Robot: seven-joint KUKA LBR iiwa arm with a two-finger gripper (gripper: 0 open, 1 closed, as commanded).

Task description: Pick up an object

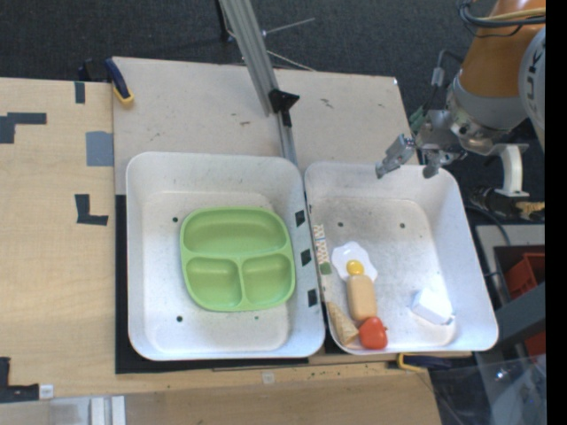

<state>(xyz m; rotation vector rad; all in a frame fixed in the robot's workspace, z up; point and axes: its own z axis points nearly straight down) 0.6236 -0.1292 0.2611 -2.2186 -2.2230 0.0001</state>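
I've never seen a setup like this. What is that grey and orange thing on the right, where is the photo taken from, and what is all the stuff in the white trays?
One camera fixed above a bench looks down at a slant. The grey and orange thing is a robot arm; its gripper, a two-finger claw, hangs over the far edge of the right bin with nothing between its fingers. That bin holds toy food: a fried egg, a hot dog bun, a red tomato, plus a pale white piece. The left bin holds a green divided plate.

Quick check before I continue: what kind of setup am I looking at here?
Likely a lab bench for robot bin-picking: two white bins, toy food such as a fried egg and tomato, and the gripper above the right bin.
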